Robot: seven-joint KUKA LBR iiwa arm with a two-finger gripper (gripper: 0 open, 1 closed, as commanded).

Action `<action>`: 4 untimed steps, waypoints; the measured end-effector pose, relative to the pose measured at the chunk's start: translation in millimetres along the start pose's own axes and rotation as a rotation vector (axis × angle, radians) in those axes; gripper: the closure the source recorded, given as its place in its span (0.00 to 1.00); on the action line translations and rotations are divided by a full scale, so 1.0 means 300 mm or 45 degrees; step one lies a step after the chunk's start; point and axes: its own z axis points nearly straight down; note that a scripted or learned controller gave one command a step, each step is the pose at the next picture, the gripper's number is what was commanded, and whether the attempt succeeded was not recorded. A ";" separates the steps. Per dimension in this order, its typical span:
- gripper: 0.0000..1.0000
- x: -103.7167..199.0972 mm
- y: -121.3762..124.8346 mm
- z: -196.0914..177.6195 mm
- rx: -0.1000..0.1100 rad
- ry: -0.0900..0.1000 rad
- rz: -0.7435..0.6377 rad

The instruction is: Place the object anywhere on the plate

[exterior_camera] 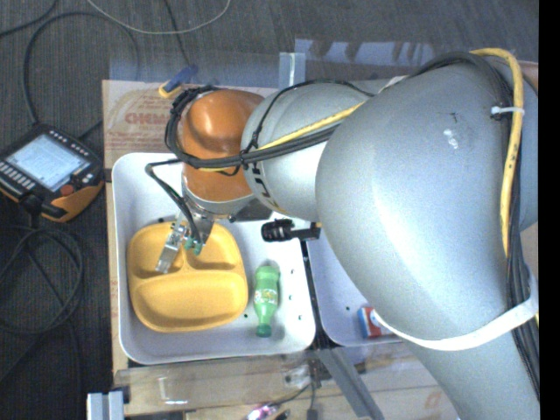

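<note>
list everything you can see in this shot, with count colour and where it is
plate: 1, yellow, divided, in the left bin
bottle: 1, green, lying in the left bin beside the plate's right edge
left bin: 1, white, shallow, on the bench
right bin: 1, white, beside the left bin, mostly under the arm
small object: 1, red, blue and white, in the right bin, partly hidden
teach pendant: 1, black and orange, on the floor left of the bench
cables: several, on the dark floor
arm: 1, grey with orange band, reaching from the right
gripper: 1, over the plate's upper part
</note>
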 end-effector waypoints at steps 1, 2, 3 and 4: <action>1.00 -0.034 -0.014 -0.035 -0.006 -0.029 0.014; 1.00 0.179 -0.021 -0.326 -0.014 -0.021 0.008; 1.00 -0.022 -0.320 -0.217 -0.005 -0.024 0.392; 0.00 0.018 -0.332 -0.181 0.032 0.022 0.384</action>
